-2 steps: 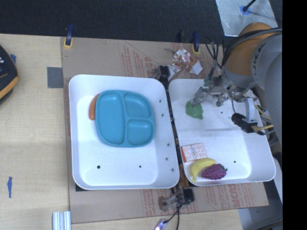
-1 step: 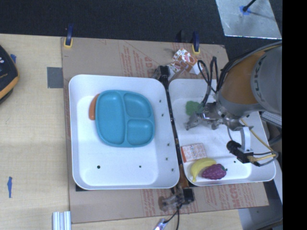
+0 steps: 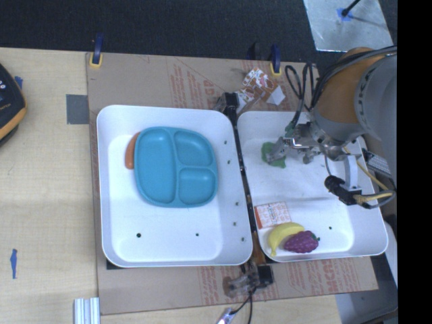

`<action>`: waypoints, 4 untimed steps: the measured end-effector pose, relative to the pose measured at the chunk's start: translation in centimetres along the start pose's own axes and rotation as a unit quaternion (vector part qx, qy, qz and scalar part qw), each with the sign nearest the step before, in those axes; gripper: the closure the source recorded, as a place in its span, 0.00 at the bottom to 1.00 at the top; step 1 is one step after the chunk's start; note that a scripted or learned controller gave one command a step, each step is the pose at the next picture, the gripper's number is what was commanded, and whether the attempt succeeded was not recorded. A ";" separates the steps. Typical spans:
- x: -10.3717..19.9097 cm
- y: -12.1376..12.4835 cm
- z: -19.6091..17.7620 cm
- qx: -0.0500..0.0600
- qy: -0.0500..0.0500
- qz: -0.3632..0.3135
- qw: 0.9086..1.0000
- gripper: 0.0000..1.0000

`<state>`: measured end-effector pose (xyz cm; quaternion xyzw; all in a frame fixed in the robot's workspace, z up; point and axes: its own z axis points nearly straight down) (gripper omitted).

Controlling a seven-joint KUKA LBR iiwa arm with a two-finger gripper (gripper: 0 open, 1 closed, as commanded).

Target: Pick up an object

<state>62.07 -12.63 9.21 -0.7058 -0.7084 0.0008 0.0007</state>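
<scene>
Gripper [image 3: 282,151] at green object [image 3: 272,153], grasp unclear

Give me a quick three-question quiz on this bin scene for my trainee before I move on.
1. True or false: the blue divided plate lies in the left bin.
2. Which lies nearest the gripper? A) the banana B) the green object C) the purple grapes
3. Fill in: the small printed packet lies in the ____ bin, just above the banana.

Key: 1 true; 2 B, the green object sits right at the gripper in the right bin, though a grasp cannot be confirmed; 3 right.
</scene>
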 end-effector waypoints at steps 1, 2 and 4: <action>2.3 3.4 0.0 0.000 0.000 0.000 1.000 0.00; 0.7 3.6 0.0 -0.001 0.000 0.001 1.000 0.00; 0.7 3.6 -1.1 0.000 0.000 -0.001 1.000 0.00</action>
